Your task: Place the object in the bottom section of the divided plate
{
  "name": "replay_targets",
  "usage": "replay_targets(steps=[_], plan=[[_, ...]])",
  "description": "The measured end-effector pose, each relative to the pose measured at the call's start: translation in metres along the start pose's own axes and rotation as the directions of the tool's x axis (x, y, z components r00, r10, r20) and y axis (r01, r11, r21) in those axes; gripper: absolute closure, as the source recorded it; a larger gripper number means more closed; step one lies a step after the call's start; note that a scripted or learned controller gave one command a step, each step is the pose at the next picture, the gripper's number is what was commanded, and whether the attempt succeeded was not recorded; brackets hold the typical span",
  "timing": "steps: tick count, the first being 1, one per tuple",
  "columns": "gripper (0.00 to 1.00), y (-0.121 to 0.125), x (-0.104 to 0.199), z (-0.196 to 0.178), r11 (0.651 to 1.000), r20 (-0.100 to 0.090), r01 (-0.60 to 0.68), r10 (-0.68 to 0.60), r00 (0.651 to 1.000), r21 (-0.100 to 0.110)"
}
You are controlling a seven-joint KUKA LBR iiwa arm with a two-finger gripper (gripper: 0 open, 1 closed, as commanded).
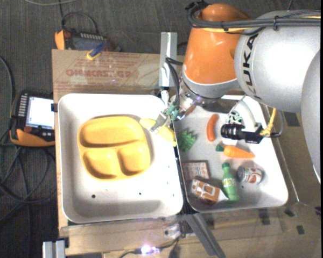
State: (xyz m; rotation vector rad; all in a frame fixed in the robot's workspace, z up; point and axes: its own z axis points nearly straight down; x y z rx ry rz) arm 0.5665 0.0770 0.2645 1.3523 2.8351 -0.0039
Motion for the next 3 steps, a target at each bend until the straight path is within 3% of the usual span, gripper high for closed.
replay_targets(steps=[1,2,3], plan=[[1.00,0.023,0.039,-0.008,0.999,0.000,0.043,-0.043,0.999,0.000],[1.00,0.038,0.058,-0.034,1.000,-0.001,-0.001,0.001,1.000,0.000],[1.00,0.027,0.049,0.011,1.000,0.000,0.018,-0.018,1.000,0.001]])
